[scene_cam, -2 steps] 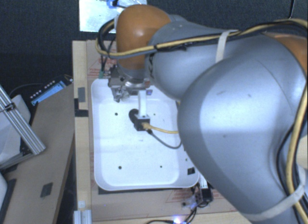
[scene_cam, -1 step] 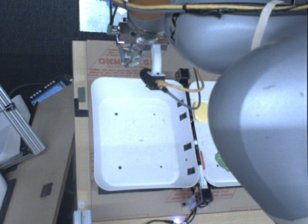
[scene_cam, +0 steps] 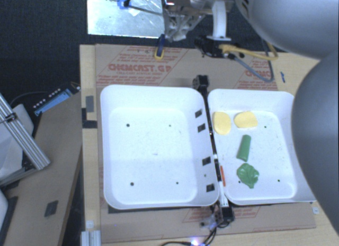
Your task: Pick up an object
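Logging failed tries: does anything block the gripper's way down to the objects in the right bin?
Nothing visible does. The gripper hangs beyond the bins' far edge, and the two yellow pieces, green cylinder and green lump lie uncovered in the right bin.

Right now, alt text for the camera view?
Two shallow white bins sit side by side; the right bin holds two yellow pieces, a green cylinder and a crumpled green lump. The grey arm's gripper hangs beyond the bins, above the bench.
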`<move>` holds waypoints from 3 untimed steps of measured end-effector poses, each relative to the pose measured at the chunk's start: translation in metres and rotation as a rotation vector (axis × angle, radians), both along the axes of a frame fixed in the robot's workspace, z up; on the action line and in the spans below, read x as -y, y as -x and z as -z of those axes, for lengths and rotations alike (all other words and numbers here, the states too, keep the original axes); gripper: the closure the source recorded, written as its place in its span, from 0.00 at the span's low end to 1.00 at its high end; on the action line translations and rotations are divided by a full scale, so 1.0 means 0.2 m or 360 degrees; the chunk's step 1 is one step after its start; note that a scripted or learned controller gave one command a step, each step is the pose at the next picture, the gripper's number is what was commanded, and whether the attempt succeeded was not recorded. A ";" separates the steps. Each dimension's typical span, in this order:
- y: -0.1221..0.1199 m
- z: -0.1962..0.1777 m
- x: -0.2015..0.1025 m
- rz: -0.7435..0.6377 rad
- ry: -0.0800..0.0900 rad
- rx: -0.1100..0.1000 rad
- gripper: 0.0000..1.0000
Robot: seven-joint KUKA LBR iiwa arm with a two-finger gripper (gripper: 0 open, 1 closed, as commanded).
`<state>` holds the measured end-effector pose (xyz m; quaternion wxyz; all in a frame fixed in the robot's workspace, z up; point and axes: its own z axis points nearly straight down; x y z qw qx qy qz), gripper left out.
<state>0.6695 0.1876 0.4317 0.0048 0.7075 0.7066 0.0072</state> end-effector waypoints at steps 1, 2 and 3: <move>0.00 0.16 0.50 0.0009 0.0009 -0.0028 1.00; 0.18 0.02 0.28 -0.0014 0.0002 -0.0022 1.00; 0.63 0.16 0.06 -0.0017 0.0002 -0.0035 1.00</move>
